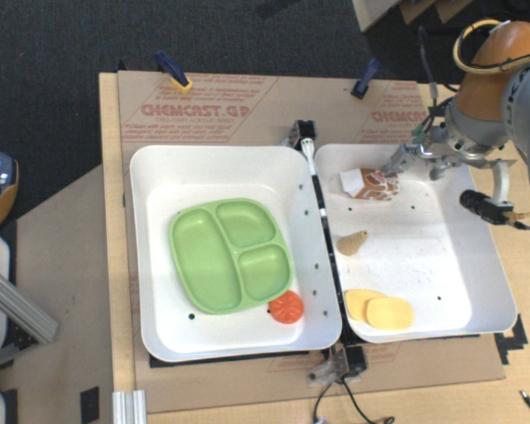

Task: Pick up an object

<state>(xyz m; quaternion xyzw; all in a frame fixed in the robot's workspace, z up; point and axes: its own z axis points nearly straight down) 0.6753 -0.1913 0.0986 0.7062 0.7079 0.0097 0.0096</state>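
Reaching in: the arm (pixel 490 87) is seen entering from the right, partly cut off by the frame edge.
Gripper: the gripper (pixel 396 170) is lowered at the right bin (pixel 477 263)'s far end; whether it is parted or closed cannot be made out.
Brown-and-white packet (pixel 365 184): lies just beside the gripper tip; contact cannot be judged.
Right bin contents: a tan lump (pixel 352 242), two yellow pieces (pixel 379 308).
Left bin (pixel 150 237): a green divided tray (pixel 230 254) with a red-orange object (pixel 287 308) at its near corner.

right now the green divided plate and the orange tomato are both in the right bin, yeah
No. The camera view shows the green divided plate and the orange tomato both in the left bin, not the right one; the tomato sits at the plate's near corner.
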